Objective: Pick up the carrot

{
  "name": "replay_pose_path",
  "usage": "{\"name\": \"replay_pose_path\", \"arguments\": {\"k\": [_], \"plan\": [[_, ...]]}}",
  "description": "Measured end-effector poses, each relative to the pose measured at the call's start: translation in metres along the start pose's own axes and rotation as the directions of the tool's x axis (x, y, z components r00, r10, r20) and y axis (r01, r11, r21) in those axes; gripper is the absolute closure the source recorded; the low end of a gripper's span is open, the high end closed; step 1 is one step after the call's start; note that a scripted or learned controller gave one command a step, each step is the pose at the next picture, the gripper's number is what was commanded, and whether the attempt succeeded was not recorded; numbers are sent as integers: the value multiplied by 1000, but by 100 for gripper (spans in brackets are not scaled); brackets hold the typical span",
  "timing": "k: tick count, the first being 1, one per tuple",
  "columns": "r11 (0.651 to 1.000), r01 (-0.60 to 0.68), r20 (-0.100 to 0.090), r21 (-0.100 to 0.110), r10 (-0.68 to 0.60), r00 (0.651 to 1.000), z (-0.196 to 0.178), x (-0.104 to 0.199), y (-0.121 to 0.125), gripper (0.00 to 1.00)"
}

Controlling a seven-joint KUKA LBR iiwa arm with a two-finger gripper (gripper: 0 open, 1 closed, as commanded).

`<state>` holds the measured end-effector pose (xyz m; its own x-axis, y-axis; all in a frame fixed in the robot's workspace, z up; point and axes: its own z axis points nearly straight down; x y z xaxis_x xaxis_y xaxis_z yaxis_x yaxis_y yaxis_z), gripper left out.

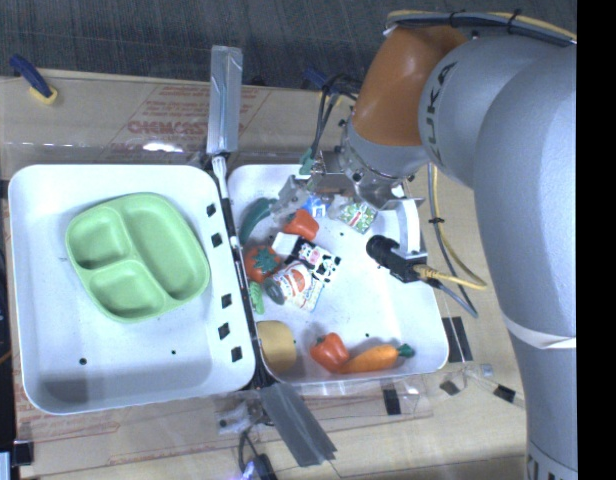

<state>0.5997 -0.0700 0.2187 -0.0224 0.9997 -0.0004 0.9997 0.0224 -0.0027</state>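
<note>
Camera view gives us the carrot (376, 357) lying flat near the front wall of the right bin (428, 318), at about six o'clock within that bin. Its long axis runs nearly left to right, tilted slightly: the green leafy end points toward three o'clock, the orange body toward nine, where it touches an orange pepper (330, 349). Just beyond the pepper at nine o'clock sits a tan round block (276, 343). Our gripper (306, 190) hangs over the pile at the bin's back left, well apart from the carrot; whether the claw is wide or narrow we cannot tell. A small can (291, 285) carries a red and white label, its writing too small to read. The left bin (38, 268) holds a green divided plate (138, 256).
</note>
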Motion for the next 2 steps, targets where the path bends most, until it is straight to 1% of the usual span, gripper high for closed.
{"name": "replay_pose_path", "arguments": {"k": [1,2], "plan": [[999,-36,-1,4,36,999,29,21,-93,0],[1000,-14,0,-1,14,1000,-39,-17,-35,0]]}}
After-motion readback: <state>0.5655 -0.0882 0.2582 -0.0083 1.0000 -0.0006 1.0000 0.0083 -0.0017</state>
